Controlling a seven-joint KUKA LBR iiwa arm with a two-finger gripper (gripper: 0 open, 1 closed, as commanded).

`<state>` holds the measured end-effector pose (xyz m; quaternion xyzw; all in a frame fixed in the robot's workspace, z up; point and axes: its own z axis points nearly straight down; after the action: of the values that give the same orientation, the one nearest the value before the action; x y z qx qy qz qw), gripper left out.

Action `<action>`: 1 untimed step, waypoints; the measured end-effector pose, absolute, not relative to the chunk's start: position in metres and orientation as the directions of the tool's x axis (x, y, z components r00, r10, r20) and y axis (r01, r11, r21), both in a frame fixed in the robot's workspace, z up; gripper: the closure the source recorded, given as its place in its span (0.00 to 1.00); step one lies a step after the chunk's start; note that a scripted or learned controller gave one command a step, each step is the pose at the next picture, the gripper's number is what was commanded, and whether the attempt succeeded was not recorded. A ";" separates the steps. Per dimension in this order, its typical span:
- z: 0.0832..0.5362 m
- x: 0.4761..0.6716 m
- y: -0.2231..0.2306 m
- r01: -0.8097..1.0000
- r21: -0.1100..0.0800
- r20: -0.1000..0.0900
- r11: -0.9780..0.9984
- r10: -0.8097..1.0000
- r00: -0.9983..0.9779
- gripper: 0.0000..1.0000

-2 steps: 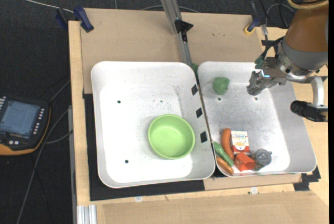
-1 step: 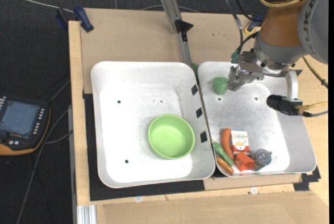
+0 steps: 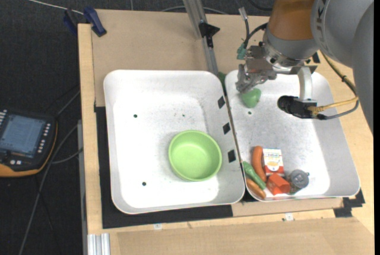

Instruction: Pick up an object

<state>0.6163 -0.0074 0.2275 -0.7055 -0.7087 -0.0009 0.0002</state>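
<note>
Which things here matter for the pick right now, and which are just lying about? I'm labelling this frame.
In play:
gripper
small green object under its tip, in the right bin

Lying about:
green bowl, left bin
carrot
small carton
grey round piece

bowl: lime green | carrot: orange | bins: white (black-speckled)

Arm running off the right and top edges. Claw fingertips overlapping a small green object, grip state not resolving. Pile by the right bin's front edge: carrots and a grey round piece overlapping, too small for identifying.
</note>
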 end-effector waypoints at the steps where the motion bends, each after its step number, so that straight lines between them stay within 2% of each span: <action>1: 0.222 0.626 0.041 1.000 0.000 0.001 0.004 1.000 -0.004 1.00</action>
<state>0.6259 0.0408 0.2221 -0.7056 -0.7086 -0.0005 0.0005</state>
